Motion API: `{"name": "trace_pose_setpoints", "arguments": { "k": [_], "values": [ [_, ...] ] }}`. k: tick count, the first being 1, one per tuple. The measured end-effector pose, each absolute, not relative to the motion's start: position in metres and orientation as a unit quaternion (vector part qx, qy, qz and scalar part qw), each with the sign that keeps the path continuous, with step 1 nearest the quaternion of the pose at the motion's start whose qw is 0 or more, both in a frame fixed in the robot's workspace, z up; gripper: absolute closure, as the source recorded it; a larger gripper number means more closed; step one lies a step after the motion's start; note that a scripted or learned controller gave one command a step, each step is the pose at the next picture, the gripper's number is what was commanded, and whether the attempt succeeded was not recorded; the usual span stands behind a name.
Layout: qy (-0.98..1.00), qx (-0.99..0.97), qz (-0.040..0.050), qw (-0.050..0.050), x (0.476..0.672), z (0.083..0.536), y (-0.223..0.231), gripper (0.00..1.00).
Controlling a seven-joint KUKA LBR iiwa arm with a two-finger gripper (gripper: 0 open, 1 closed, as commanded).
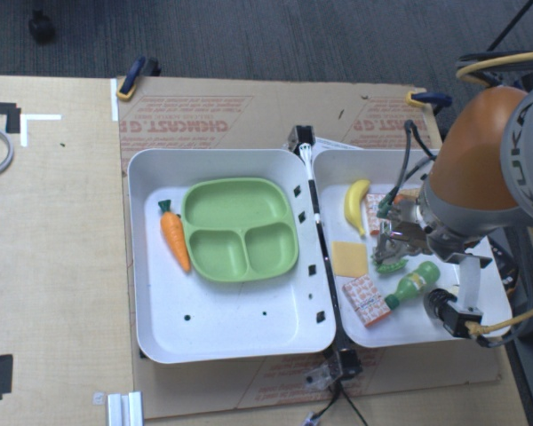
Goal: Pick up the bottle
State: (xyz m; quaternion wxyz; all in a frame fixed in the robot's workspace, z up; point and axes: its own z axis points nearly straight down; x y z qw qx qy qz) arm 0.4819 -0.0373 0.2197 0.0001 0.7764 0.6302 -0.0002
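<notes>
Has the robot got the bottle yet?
Not yet. The green bottle lies on its side in the right bin, unlifted. The gripper hovers just above and left of it, near the cheese. Grabbing and lifting are left.

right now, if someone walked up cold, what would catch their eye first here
Likely the green divided plate in the middle of the left bin, with an orange carrot lying beside it. Next, the grey and orange arm looming over the right bin, its gripper just above a green bottle lying on its side near a banana.
</notes>
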Motion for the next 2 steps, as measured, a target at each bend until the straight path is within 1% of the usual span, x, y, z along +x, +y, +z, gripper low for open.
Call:
{"name": "trace_pose_setpoints", "arguments": {
  "k": [1,2],
  "values": [
    [0.544,0.839,-0.0002,0.0,0.478,0.228,0.005,1.0],
    [0.449,0.894,-0.0017,-0.001,0.477,0.203,0.056,1.0]
  ]
}}
